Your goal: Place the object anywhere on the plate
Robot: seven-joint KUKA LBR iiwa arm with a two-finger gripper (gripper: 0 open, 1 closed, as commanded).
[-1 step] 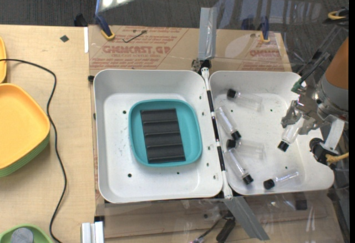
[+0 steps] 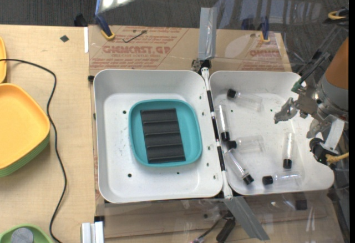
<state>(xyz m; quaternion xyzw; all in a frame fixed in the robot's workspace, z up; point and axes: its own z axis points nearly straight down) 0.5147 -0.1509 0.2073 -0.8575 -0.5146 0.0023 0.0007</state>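
The two white bins sit to the gripper's left: the left bin [image 2: 111,142] well off, the right bin [image 2: 260,172] just under and beside it. The teal plate [image 2: 191,131], carrying a ribbed black insert [image 2: 162,135], lies in the left bin, well apart from the gripper. Clear plastic tubes with black caps [image 2: 242,172] lie scattered near the gripper's left and below it; one [image 2: 288,151] lies closest.

The gripper [image 2: 288,110] hangs over the right bin's right side. I cannot tell how far it is parted, and no tube shows between its tips.

The clear, round tubes would likely roll or slip from a pinch, and neighbours lie close.

The cardboard [image 2: 136,47] behind reads partly "GHEMCAST".
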